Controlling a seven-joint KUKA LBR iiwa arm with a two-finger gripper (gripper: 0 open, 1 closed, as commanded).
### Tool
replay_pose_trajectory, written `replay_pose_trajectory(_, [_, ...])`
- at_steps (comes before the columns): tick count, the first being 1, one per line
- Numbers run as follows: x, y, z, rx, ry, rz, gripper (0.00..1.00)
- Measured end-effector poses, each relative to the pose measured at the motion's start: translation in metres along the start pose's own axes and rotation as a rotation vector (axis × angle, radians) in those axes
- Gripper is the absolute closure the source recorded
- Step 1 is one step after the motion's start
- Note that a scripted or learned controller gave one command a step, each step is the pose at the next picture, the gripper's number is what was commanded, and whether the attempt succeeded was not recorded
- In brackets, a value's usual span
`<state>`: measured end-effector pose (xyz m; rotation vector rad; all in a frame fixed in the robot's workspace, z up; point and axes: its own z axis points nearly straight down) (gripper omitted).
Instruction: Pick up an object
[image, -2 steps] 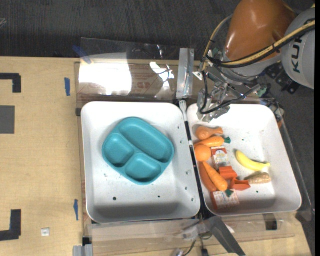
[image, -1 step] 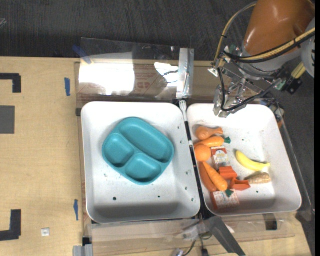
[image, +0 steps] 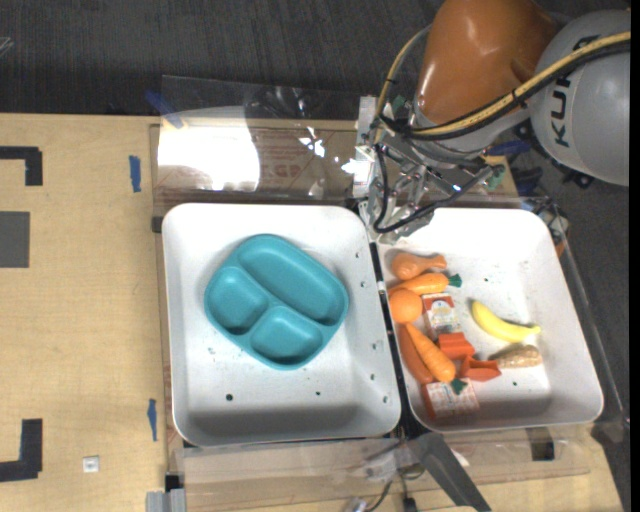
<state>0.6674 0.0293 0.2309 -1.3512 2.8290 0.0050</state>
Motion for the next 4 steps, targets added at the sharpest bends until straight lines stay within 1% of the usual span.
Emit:
replay_pose_trajectory(1, [0.05, -0.042, -0.035, 0.009, -0.002, -0.152, 1.0])
replay_pose_trajectory(2, [0.133, -0.107, 0.016, 0.0, 0.004, -0.4, 1.0])
replay_pose_trajectory(3, [0.129, -0.1, 0.136, -0.009, 0.002, -0.501, 1.0])
replay_pose_trajectory(4, [0.174, -0.142, 0.047, 0.01, 0.002, -0.666, 1.0])
